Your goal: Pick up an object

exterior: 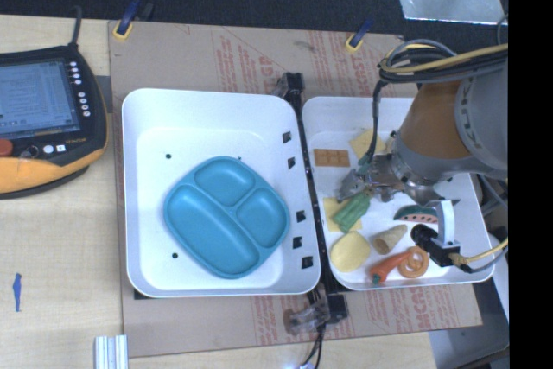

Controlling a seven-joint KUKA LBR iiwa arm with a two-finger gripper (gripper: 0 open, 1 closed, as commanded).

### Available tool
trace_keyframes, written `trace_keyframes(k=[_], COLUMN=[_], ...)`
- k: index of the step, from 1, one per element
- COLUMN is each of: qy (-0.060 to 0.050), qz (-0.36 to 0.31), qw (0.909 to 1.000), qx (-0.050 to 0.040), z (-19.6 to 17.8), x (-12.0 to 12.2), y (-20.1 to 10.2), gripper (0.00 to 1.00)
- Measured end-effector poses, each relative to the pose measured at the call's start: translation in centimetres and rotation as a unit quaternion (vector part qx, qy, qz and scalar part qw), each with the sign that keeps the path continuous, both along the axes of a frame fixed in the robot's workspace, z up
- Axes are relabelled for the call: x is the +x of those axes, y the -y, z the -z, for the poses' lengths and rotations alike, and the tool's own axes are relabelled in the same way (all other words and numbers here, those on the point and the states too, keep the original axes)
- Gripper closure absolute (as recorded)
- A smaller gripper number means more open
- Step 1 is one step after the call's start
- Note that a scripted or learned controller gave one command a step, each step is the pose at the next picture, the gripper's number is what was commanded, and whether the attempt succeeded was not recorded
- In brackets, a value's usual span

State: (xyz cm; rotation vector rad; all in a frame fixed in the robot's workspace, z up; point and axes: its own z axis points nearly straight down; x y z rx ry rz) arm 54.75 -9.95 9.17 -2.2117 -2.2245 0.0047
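Note:
My gripper (363,183) hangs low in the right bin (462,276), with the arm's orange band (436,121) above it. Just under its tip lies a green toy vegetable (352,210). Around it are a brown cracker (330,157), a yellow wedge (361,141), a pale yellow lump (350,251), a tan cone (389,236), a carrot (387,267), an orange ring (414,264) and a watermelon slice (415,214). I see nothing lifted off the bin floor.
The left bin (143,121) holds a blue divided plate (226,216). A teach pendant (47,121) lies on the bench at far left. A black clamp bar (307,186) runs between the bins. Cables (449,253) trail over the right bin's lower right corner.

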Motion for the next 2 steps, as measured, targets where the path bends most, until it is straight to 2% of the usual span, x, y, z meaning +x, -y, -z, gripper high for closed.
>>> trace_keyframes(k=[1, 2], qy=[0.000, 0.000], qz=[0.000, -0.001], qw=[1.0000, 1.0000], qx=[-0.0004, -0.0006], z=[-1.09, -1.05], x=[0.03, 0.01], y=[0.15, 0.13], gripper=[1.00, 0.00])
